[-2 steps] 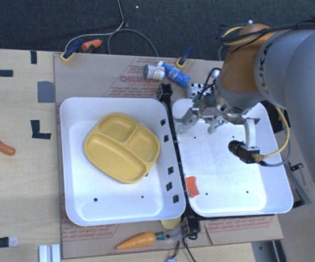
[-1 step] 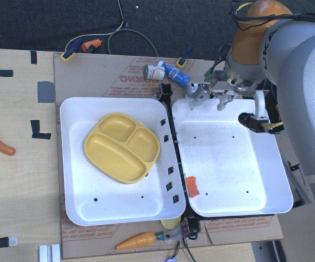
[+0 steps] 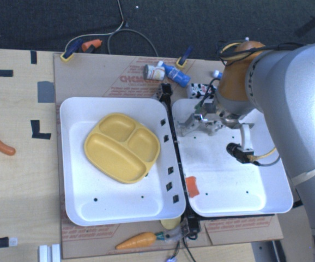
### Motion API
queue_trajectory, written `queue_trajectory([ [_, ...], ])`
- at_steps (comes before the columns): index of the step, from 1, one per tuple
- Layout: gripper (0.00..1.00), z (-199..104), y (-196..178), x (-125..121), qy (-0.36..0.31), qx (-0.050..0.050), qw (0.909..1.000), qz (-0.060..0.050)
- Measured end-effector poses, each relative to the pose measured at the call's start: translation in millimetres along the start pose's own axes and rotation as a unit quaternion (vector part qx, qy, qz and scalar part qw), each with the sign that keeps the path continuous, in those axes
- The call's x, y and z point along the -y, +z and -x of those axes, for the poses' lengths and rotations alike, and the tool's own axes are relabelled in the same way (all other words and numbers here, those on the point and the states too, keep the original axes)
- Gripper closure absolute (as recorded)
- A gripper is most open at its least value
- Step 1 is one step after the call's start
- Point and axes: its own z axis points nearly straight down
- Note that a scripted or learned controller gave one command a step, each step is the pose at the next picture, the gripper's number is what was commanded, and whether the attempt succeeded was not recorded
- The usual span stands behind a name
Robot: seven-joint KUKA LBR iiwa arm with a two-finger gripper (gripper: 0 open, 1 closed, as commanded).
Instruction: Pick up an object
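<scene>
Bins are sitting side by side on the worktop (image 3: 21,201). One arm is reaching in from the right, its end effector (image 3: 200,120) hanging low over the upper left part of the right bin (image 3: 272,201); I cannot tell how it is set. The nearest loose thing, a small orange block (image 3: 192,186), is lying below it, toward the frame's bottom, against the bin's left wall, long axis running up-down. The left bin (image 3: 73,201) is carrying a yellow divided plate (image 3: 122,147). Bare white floor is lying between the two.
</scene>
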Motion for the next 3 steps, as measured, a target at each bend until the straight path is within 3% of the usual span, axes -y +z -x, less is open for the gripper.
queue_trajectory([
  [1,0.00,-1.8,-4.1,-30.1,-0.001,-0.001,1.0000,0.002],
  [2,0.00,-80.2,-108.8,26.8,-0.003,-0.002,1.0000,0.002],
  [3,0.00,-1.0,-97.8,6.4,0.002,0.000,1.0000,0.001],
])
